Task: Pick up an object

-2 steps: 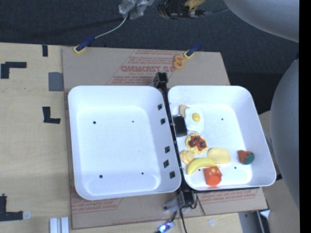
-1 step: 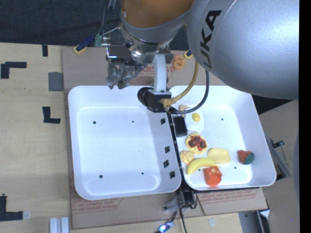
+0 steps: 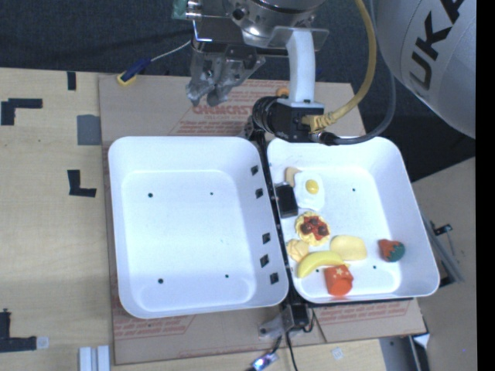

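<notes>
Gripper [image 3: 213,91] above bench, beyond left bin's far edge; finger state indeterminate, nothing seen held. Toy banana [image 3: 317,263] near right bin [image 3: 402,178] front-left corner: likely light, rigid, slippery; grasp across mid-curve.

Two shallow white bins [image 3: 124,161] sit side by side on a cardboard sheet [image 3: 147,103] covering the bench [image 3: 46,230], with a blue-tipped tool [image 3: 133,73] near the sheet's far edge.
</notes>
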Tool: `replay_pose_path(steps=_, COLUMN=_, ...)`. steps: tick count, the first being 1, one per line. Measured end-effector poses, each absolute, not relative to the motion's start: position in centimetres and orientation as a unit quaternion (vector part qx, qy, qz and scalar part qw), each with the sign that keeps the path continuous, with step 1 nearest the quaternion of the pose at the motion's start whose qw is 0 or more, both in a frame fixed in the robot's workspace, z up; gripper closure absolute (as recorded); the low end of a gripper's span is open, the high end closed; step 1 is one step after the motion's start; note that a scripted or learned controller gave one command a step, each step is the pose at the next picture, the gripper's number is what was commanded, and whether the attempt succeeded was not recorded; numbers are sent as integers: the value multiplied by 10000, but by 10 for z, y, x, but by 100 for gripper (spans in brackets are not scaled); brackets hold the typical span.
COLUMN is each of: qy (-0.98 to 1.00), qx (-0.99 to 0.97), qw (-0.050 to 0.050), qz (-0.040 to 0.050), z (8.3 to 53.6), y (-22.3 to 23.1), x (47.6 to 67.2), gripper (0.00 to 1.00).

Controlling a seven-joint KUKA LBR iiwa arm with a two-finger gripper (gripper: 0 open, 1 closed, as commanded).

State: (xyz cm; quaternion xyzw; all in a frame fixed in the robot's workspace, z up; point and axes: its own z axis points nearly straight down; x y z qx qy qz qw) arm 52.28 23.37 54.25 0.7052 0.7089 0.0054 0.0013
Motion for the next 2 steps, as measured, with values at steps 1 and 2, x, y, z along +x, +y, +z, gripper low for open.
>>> replay_pose_path(steps=1, qy=7071, qx=7071, qw=-34, qz=-96, z=347, y=216, x=492, gripper=100)
replay_pose_path(steps=2, qy=7084, qx=7057, qw=39, qz=86, z=544, y=234, x=556, gripper=100)
